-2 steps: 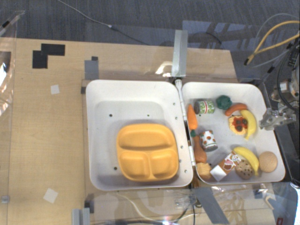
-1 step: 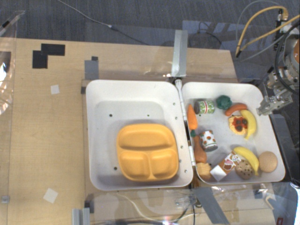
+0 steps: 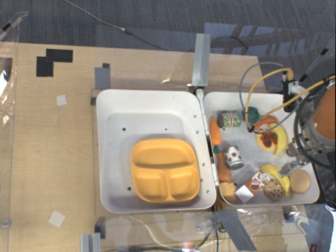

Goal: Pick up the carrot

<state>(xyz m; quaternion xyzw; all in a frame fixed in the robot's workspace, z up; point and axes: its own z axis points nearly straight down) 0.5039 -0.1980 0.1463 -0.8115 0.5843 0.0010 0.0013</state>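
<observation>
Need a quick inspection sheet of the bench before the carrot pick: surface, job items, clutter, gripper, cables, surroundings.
Surface: wooden bench bearing left bin and right bin.
Job's things: carrot lies along the right bin's left wall, untouched.
Clutter: yellow divided tray in the left bin; cans, bananas, cookie and other toy food in the right.
Grippers: gripper low over the right bin's right side, far from the carrot.
Cables: yellow cables loop over the right bin.
Surroundings: grey carpet.
</observation>
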